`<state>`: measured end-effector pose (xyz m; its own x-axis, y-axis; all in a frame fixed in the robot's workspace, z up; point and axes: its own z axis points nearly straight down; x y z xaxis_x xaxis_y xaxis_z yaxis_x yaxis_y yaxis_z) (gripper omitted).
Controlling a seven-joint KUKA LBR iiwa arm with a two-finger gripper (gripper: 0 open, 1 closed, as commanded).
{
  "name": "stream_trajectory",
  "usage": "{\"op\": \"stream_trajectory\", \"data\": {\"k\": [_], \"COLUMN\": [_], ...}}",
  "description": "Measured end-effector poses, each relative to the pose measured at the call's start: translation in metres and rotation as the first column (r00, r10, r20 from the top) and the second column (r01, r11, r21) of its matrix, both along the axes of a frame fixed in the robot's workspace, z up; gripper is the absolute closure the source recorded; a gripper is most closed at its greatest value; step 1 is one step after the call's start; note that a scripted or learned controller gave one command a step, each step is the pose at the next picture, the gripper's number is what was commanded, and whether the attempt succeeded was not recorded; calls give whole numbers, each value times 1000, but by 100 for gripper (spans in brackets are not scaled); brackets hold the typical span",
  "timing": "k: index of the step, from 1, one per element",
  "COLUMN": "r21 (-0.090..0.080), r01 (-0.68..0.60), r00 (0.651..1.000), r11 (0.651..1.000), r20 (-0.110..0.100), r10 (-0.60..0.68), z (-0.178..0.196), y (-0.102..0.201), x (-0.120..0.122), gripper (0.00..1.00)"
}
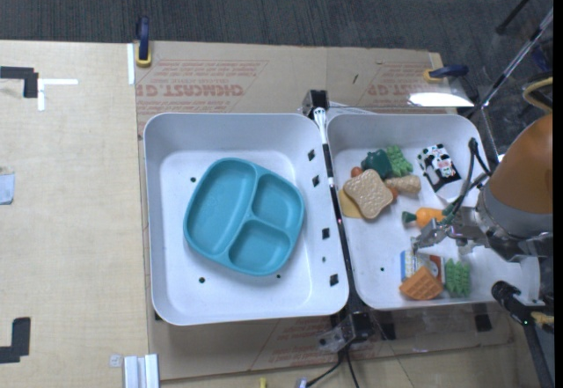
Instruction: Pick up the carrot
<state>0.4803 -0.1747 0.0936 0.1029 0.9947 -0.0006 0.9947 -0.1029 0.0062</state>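
The carrot (424, 217), small and orange with a green stub on its left end, lies in the right bin (378, 281) near the middle of its right half. My gripper (437, 234) hangs at the end of the grey arm coming in from the right, just below and right of the carrot, close to it or touching it. The carrot rests on the bin floor, and part of its right end is covered by the gripper's metal parts.
Around the carrot lie a toast slice (369, 194), a leafy green toy (388, 160), a black-and-white cow-print piece (437, 164), an orange wedge (422, 286) and a green piece (457, 276). The left bin (167, 289) holds a blue divided plate (244, 215).
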Motion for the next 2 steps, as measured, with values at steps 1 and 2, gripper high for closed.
{"op": "stream_trajectory", "data": {"k": [1,2], "r21": [0,-1], "r01": [166,158], "r00": [986,987], "r11": [986,987], "r20": [-8,-10], "r10": [-166,-158], "z": [-2,6], "y": [-22,-22], "x": [64,64], "gripper": [0,100]}}
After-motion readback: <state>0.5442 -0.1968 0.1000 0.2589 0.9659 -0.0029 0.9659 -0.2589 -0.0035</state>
